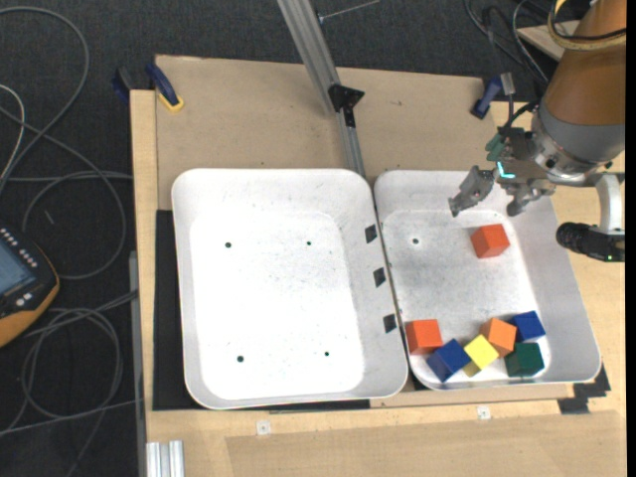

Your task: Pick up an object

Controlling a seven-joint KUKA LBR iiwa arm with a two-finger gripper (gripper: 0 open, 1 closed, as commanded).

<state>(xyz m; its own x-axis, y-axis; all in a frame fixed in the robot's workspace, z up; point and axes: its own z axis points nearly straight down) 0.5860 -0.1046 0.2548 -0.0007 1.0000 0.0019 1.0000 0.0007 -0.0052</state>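
Clearly, the gripper (494, 198) hangs with its fingers spread and holding nothing just above the orange block (489, 239) in the right bin (561, 296), which looks light, stiff and best taken by two flat opposite sides.

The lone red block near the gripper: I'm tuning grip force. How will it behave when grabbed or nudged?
The red block looks solid and square-edged, so probably stiff, sliding rather than rolling. Its flat faces should suit the gripper. On the smooth white bin floor it may skid if nudged.
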